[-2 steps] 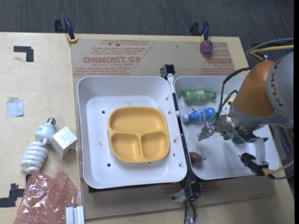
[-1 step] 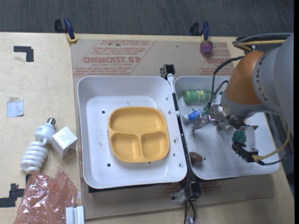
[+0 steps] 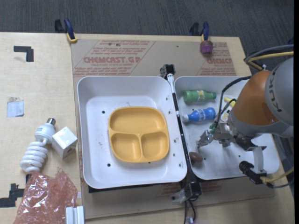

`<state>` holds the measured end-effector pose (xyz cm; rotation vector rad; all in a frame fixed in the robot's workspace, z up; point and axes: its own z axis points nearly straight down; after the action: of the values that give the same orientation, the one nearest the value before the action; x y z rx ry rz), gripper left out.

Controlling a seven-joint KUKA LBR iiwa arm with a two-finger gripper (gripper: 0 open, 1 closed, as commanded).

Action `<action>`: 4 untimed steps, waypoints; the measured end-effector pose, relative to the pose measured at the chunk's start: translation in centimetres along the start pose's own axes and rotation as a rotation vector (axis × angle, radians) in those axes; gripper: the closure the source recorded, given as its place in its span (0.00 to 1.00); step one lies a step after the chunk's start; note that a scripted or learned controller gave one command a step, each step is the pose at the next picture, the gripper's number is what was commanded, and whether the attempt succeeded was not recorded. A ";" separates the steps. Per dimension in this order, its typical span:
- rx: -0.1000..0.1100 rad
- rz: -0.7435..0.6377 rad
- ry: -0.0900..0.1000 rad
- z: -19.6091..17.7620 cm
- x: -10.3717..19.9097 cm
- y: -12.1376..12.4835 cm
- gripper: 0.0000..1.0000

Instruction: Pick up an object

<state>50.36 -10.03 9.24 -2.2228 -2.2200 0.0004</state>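
Note:
My gripper point(image 3: 206, 139) hangs low over the middle of the right bin point(image 3: 224, 171), open, with nothing between its fingers. A blue bottle point(image 3: 200, 115) lies just above and left of it, apart from it. A green bottle point(image 3: 199, 96) lies further back near the bin's far wall. A small brown object point(image 3: 196, 157) rests at the bin's front left, just below the gripper. A bit of yellow point(image 3: 229, 99) shows behind the arm; what it is cannot be made out. The orange-banded arm point(image 3: 254, 101) covers the bin's right part.
The left bin point(image 3: 93, 125) holds a yellow divided plate point(image 3: 138, 134). Outside the bins on the left lie a spiral light bulb point(image 3: 37, 148), a white cube point(image 3: 64, 142) and a pink plastic bag point(image 3: 44, 197). A purple thing point(image 3: 206, 46) sits at the board's far edge.

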 end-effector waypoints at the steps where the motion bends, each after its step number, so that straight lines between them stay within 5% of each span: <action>1: -0.003 0.001 -0.001 -1.0 0.0 0.1 1.00; 2: -0.001 -0.004 -0.001 -10.0 6.2 7.3 1.00; 3: -0.001 -0.003 -0.001 -10.0 6.2 7.3 0.00; 4: 0.000 -0.002 -0.001 -0.2 0.3 8.5 0.00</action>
<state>58.90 -9.71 9.43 -2.2210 -2.2222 0.0017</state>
